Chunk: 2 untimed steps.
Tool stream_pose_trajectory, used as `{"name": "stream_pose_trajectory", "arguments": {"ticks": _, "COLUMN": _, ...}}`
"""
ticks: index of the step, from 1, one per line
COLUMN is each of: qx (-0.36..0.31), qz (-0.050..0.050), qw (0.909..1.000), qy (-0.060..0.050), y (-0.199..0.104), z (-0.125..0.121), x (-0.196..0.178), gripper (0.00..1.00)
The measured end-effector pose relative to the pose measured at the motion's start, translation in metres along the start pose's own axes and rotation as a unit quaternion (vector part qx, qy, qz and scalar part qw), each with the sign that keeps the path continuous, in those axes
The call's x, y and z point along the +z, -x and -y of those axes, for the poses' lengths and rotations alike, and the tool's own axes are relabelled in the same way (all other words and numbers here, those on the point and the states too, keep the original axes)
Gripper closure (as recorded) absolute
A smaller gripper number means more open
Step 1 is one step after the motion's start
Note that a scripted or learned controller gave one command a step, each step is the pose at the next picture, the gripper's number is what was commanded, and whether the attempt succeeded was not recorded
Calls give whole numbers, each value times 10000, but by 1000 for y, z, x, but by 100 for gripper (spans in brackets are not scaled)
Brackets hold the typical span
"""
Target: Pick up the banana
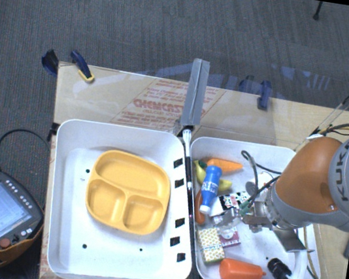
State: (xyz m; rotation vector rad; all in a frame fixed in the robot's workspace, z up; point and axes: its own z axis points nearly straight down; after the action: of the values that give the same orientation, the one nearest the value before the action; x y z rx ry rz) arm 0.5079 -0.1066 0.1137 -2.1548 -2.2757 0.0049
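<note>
Yellow tray (128, 192) in left bin (57, 248), arm (316, 182) w/ jaws over right bin (272, 150), banana (201, 172) by blue bottle (209, 186).

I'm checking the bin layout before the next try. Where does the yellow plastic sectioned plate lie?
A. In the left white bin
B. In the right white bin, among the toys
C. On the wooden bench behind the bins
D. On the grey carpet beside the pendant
A: the yellow plastic sectioned plate lies flat inside the left white bin, while the toys sit in the right white bin.
</note>
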Motion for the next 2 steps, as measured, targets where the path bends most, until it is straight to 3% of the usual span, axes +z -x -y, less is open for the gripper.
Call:
{"name": "stream_pose_trajectory", "arguments": {"ticks": 1, "qx": -894, "qz": 8, "qw": 9960, "qy": 19, "y": 30, "z": -59, "x": -60, "gripper": 0}}
{"name": "stream_pose_trajectory", "arguments": {"ticks": 2, "qx": -1440, "qz": 61, "qw": 9895, "qy": 109, "y": -5, "z": -76, "x": 6, "gripper": 0}}
